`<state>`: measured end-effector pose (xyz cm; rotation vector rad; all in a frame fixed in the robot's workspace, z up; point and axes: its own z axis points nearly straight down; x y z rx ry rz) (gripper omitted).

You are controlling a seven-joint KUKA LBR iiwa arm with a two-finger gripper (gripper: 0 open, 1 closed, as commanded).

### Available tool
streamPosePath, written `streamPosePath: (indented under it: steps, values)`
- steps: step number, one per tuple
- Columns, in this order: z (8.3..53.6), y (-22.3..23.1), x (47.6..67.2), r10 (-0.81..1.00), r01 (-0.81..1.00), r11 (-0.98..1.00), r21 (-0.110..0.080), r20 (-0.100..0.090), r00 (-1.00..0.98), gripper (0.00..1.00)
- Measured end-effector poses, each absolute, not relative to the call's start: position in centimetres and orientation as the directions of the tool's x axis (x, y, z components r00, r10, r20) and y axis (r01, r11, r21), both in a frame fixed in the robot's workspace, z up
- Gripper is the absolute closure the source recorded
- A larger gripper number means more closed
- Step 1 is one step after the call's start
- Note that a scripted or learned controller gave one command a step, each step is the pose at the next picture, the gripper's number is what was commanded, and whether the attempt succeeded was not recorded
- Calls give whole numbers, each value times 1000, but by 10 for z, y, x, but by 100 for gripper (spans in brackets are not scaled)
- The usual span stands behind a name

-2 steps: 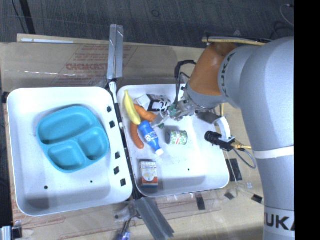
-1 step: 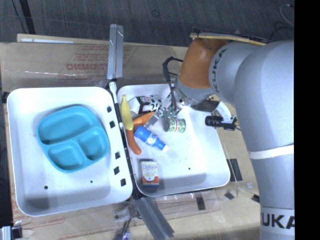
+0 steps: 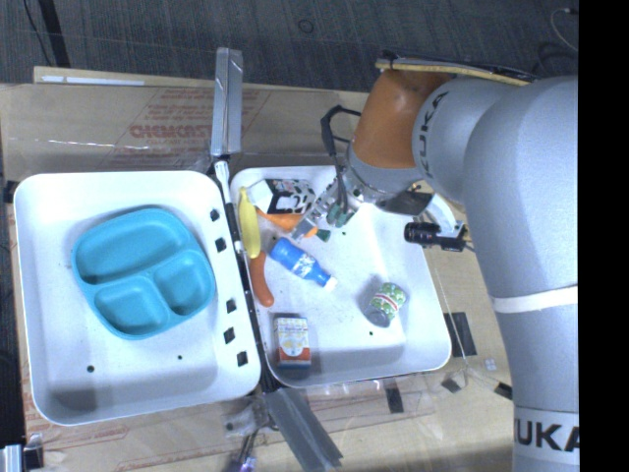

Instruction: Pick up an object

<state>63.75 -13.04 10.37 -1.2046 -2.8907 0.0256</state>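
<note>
The arm reaches in over the right bin [image 3: 423, 347] of the 2 white bins on the tabletop, and its claw [image 3: 329, 212] is low at that bin's far end, among the clutter there. How far the claw is open cannot be told, nor whether anything is in it; the tip is small and blurred against the objects behind. Near it lie an orange piece [image 3: 283, 220], a yellow banana [image 3: 249, 226] along the bin's left wall, and a black-and-white packet [image 3: 280, 199] at the far rim. A blue bottle [image 3: 301, 265] lies just nearer the camera, a patterned can [image 3: 386, 302] and a small orange box [image 3: 292, 341] further on. The left bin [image 3: 59, 362] holds a blue divided tray [image 3: 144, 269]. This looks like the descent-and-grasp step. Next the claw should settle squarely on 1 item, close firmly, and lift straight up clear of its neighbours.
</note>
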Motion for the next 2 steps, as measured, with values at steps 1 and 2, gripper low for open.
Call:
streamPosePath:
  steps: [1,2]
  values:
    - [273,-101,647,816,816,578,0,-2,-578,100]
    - [193,-113,657,677,677,736,-2,2,-736,100]
